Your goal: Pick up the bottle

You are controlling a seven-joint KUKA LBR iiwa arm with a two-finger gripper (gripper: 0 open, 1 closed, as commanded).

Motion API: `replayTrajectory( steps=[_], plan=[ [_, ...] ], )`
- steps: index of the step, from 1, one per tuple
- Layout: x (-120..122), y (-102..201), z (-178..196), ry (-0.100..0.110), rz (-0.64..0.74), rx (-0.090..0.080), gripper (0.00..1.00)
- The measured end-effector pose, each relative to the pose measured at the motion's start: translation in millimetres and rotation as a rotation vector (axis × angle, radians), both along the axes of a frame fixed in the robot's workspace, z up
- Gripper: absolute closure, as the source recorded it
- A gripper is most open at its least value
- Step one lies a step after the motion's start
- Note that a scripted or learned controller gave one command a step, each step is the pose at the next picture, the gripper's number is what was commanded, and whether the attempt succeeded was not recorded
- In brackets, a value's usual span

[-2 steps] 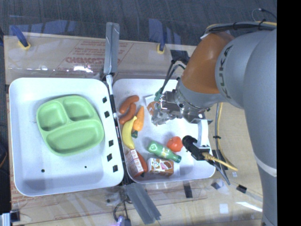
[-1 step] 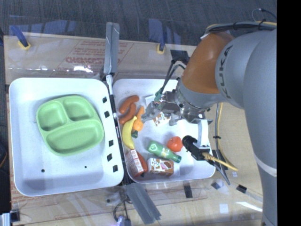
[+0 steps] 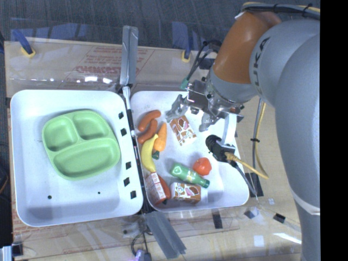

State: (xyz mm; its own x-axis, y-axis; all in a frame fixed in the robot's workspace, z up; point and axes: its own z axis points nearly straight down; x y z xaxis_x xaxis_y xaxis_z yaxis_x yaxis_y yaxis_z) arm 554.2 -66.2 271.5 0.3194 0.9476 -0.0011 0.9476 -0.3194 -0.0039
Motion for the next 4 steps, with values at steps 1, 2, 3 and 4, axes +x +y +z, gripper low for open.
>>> replayTrajectory(
  steps=[1, 2, 3, 4],
  plan=[
    [-48, -34, -131, 0.002, -0.048, 0.001, 0.00],
    [-73, -55, -180, -0.004, 0.006, 0.001, 0.00],
    [-69, -55, -167, -0.014, 0.013, -0.001, 1.00],
    [-73, 4, -39, -0.002, 0.025, 0.001, 1.00]
  ],
)
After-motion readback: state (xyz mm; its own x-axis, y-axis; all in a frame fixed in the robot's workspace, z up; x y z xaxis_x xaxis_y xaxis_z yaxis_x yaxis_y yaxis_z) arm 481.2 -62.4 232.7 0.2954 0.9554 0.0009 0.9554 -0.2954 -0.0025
